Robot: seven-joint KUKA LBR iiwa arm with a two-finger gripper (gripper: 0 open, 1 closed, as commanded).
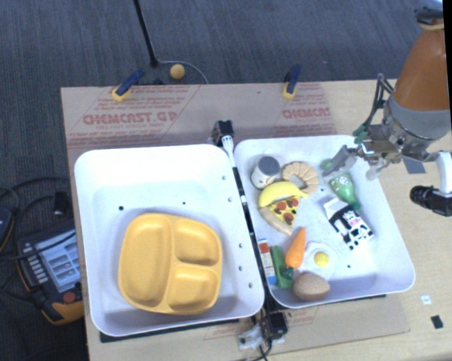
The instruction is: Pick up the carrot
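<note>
Two shallow white bins lie below me. The small orange plastic carrot (pixel 295 247) sits low in the right-hand bin (pixel 396 267), between a pizza slice (pixel 283 210) and a fried egg (pixel 319 257). My two-finger gripper (pixel 354 156) hangs over that bin's upper right corner, well apart.

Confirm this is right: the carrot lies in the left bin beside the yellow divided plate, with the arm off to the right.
Wrong bin. The camera view shows the carrot in the right bin among the toy food; the yellow divided plate sits alone in the left bin.
</note>
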